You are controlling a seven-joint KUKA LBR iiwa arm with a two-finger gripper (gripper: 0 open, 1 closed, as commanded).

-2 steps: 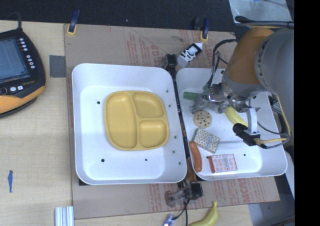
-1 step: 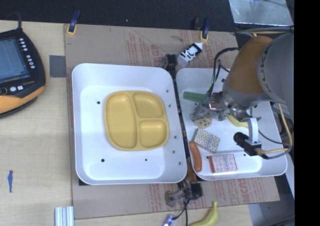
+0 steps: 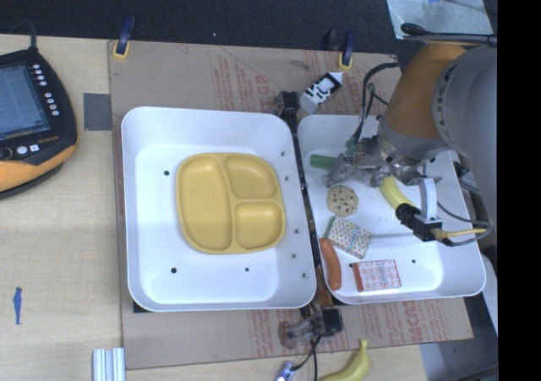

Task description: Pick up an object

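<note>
The jaws are too dark and tangled to read, so I cannot tell how they stand. The gripper hangs low in the right bin, near its back left part.

A round cookie lies just in front of the gripper, and they may be touching. A green thing pokes out on the gripper's left. A yellow banana lies to the cookie's right, partly under the arm. In front of the cookie sits a checked packet. A red card lies in front of that. An orange hot dog lies by the bin's left wall.

The left bin holds a yellow tray with three parts. Both bins sit on brown cardboard on a wooden bench. A tablet rests far to the tray's left. Another banana lies on the cardboard at the front.

The big arm hides the back right of its bin. The green thing is too covered to name.
</note>
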